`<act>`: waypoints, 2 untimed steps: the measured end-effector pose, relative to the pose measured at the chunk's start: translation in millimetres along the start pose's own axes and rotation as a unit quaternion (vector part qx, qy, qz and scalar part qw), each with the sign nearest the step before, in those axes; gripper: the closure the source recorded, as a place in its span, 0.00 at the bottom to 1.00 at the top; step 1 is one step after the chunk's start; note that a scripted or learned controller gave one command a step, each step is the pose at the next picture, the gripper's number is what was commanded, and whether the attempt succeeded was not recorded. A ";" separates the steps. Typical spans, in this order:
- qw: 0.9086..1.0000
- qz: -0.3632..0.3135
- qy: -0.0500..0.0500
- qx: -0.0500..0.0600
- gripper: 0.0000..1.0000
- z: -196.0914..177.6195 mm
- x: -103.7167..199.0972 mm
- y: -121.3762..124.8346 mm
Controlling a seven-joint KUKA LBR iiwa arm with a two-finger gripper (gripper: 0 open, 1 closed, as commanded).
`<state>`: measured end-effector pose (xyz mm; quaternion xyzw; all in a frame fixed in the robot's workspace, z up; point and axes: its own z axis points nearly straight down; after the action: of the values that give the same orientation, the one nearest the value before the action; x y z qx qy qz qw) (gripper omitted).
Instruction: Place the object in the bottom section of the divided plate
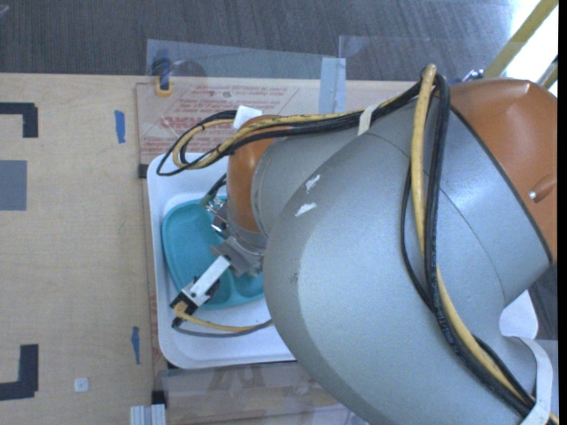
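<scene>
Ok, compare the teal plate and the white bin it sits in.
The divided plate is teal, while the bin is white. The plate has a rounded edge; the bin shows straight sides with a rounded corner. The plate is the smaller one, lying inside the bin, whose floor shows around it on the left and bottom. Both are shallow, and the arm covers the right part of each.

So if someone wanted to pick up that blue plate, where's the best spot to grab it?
Probably the plate's left rim, coming from the left. That curved edge is the part in plain sight, with bare white bin floor beside it for fingers to slip under. The arm covers the right side, so nothing can be judged there.
</scene>
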<state>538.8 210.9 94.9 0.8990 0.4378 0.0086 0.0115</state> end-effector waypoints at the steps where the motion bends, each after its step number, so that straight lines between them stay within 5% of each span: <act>1: 1.000 -0.024 -0.010 0.013 1.00 2.0 28.8 32.8; 2: 0.983 -0.183 -0.001 0.015 1.00 -50.1 20.0 19.6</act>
<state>565.2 215.3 145.7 0.8035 0.5953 -0.0011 -0.0003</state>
